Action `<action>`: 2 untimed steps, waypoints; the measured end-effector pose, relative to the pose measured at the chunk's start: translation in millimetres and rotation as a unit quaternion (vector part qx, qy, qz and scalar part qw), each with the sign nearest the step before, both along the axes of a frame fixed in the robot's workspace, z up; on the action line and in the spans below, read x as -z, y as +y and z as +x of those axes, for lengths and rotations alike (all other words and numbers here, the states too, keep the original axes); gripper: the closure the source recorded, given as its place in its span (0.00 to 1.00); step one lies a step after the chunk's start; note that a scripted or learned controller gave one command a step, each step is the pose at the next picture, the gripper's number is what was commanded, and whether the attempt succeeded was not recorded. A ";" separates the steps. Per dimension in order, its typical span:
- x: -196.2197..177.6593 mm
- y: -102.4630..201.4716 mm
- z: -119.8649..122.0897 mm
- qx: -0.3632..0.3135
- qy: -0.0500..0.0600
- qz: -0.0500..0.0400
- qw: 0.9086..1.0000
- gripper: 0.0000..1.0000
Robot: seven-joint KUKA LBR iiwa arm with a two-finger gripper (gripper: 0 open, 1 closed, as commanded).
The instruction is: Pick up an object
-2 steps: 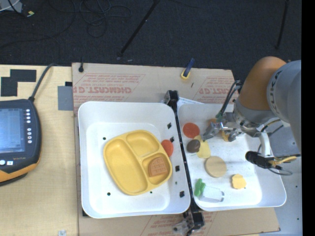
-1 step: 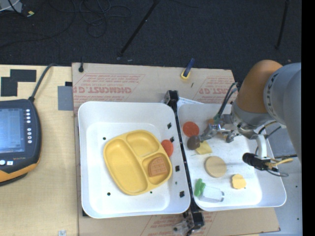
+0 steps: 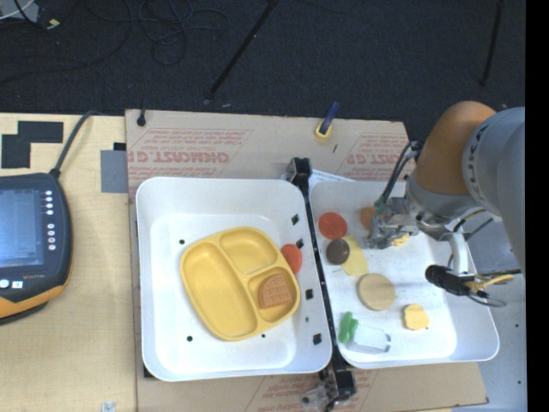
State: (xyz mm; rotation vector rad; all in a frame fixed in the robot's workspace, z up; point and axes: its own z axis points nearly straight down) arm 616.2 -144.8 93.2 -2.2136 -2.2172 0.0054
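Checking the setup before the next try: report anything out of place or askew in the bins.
The yellow divided tray lies askew in the left bin, holding a brown waffle-like piece. A small red piece sits against the tray's rim beside the divider between the bins. Nothing looks spilled or damaged.

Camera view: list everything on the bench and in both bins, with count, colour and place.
White plastic bins: 2, side by side on the bench.
Yellow divided plastic tray: 1, left bin.
Brown waffle-like piece: 1, in the tray's small compartment.
Red pieces: 2, one at the right bin's top left, one beside the tray.
Dark brown ball: 1, right bin.
Tan round disc: 1, right bin centre.
Small yellow block: 1, right bin, lower right.
Green piece: 1, right bin bottom left.
Black-and-orange handheld pendant: 1, left of the bins.
End effector: 1, grey, over the right bin.
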 end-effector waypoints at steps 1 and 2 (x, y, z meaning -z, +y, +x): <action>-60.3 -2.8 0.7 0.001 -0.004 -0.002 1.000 1.00; -108.6 -11.2 7.4 0.000 -0.004 -0.002 1.000 1.00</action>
